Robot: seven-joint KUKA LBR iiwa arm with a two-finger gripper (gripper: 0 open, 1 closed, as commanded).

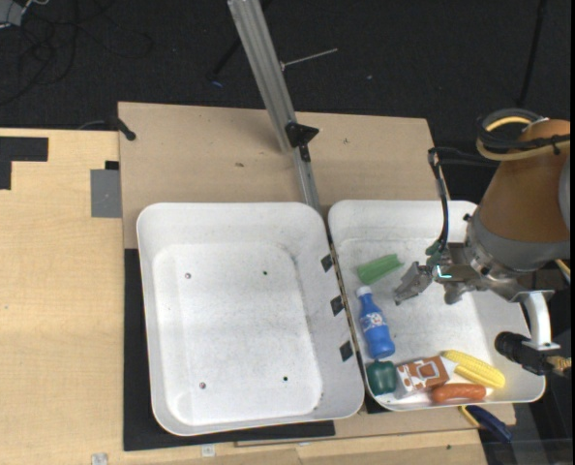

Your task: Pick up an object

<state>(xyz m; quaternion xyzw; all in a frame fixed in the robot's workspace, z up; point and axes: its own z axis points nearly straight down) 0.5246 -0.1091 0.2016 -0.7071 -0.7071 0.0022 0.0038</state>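
Now the gripper [415, 284] hangs low over the right bin [404, 223].

Grey arm [520, 240], orange band, black cable, yellow loop, metallic end effector [418, 281]

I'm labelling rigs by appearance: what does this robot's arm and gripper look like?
The arm has a broad orange band above a grey wrist section, with a yellow-and-black cable loop on top and a thin dark cable running down. The gripper is dark grey metal, with a small cyan light beside it.
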